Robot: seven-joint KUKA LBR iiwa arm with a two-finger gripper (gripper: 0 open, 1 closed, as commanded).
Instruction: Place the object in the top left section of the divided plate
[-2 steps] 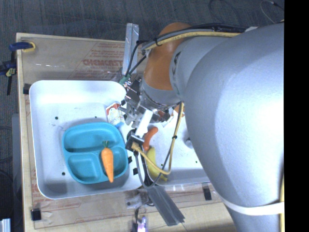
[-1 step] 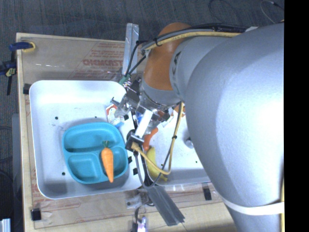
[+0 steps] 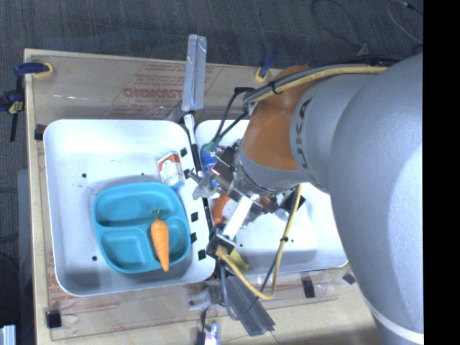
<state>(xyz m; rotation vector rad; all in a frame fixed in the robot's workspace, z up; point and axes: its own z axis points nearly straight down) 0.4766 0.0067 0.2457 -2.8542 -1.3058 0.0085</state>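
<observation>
**Carrot lies on the plate's right edge, arm over the bin divide**

The carrot [image 3: 159, 244] lies on the blue plate [image 3: 122, 214] in the left bin [image 3: 72, 157]. It points roughly up and down in the view, its green stub at the top and its tip at the bottom. It sits along the plate's right side, with the stub near the ridge that parts the sections and the tip reaching to or just past the lower right rim. The plate's upper left section is bare blue, as is the lower left one.

Just above the plate's upper right corner, against the bin's right wall, is a small red and white packet [image 3: 169, 169].

The gripper [image 3: 215, 192] is at the seam between the two bins, beside the plate's right rim and apart from the carrot. Wires and brackets crowd it, so I cannot tell how its jaws stand or whether anything is in them. Something orange-red [image 3: 221, 205] shows close under the wrist parts; what it is cannot be made out.

The arm [image 3: 345, 178] covers most of the right bin [image 3: 316, 243], its orange band [image 3: 269, 131] above the wrist. A yellow cable [image 3: 277, 264] loops down across that bin's lower edge.
</observation>
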